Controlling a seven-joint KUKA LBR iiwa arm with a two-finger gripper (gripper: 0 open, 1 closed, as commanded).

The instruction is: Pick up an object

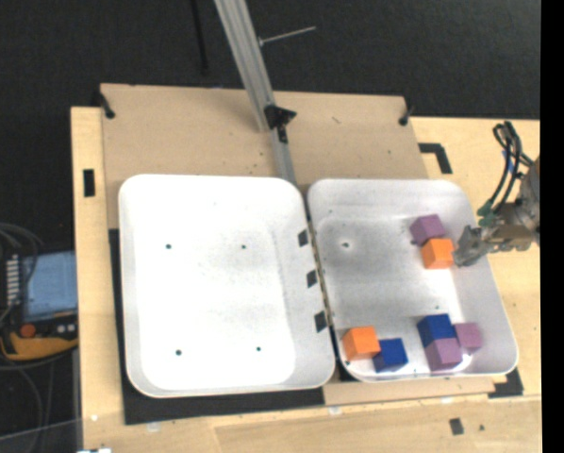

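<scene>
Gripper at the right bin's right wall, just beside an orange cube.

Its tip sits low inside the right bin, just right of the orange cube; whether it touches the cube, or whether its fingers are spread or closed, cannot be told at this size. Nothing shows between them, so no grasp can be claimed. A purple cube touches the orange cube's upper-left side, so the gripper's side is probably the freer approach. Further from that cube, along the bin's near wall, lie a blue block and two purple ones, then another orange cube touching a blue one. Little of the arm is visible: it enters over the bin's right rim, wrist cables looped above it.
</scene>
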